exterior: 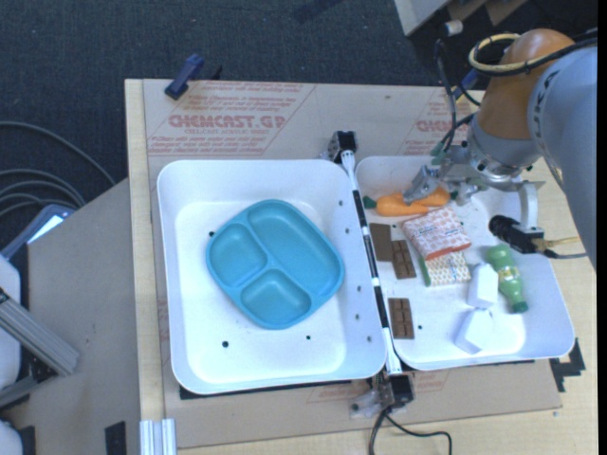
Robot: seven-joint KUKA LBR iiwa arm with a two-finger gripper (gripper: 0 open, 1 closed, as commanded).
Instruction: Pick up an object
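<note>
In the left bin (pixel 180 254), a blue tray (pixel 273 262); packets (pixel 436 240) right.

Divided plate (pixel 275 263): light blue. Bins (pixel 190 349): white. Carrot (pixel 410 202): orange. Packet (pixel 437 234): white with red print. Bottle (pixel 508 278): green. Bars (pixel 383 243): brown. Blocks (pixel 474 328): white. Arm (pixel 545 83): grey, orange band.
</note>
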